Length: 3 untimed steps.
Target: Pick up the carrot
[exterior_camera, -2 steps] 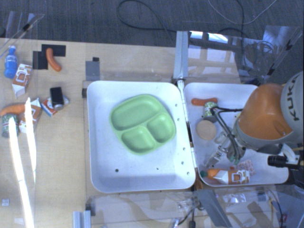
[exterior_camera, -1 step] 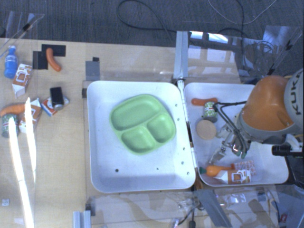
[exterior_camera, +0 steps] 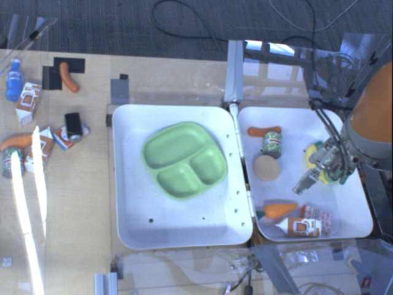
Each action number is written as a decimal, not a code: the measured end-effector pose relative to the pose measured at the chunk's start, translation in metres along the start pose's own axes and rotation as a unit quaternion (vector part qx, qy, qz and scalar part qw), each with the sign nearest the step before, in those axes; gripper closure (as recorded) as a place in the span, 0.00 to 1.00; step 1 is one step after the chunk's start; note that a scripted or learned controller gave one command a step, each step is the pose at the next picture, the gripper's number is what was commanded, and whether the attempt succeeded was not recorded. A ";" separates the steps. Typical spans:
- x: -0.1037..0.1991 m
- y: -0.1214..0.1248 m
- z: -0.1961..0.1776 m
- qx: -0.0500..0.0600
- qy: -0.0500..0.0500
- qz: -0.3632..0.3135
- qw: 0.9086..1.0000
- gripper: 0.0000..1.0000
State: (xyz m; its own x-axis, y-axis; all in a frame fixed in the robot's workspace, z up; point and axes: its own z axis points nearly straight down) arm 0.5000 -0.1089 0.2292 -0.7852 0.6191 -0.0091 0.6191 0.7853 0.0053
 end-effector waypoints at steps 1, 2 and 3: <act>0.050 0.044 0.044 0.001 0.002 0.021 1.000 0.00; 0.026 0.011 0.118 0.001 0.003 -0.002 1.000 0.00; 0.029 0.019 0.024 0.000 0.000 -0.102 0.995 0.00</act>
State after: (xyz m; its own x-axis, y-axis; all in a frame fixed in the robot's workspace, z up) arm 0.4894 -0.0762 0.2051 -0.8945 0.4470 -0.0093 0.4470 0.8945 0.0040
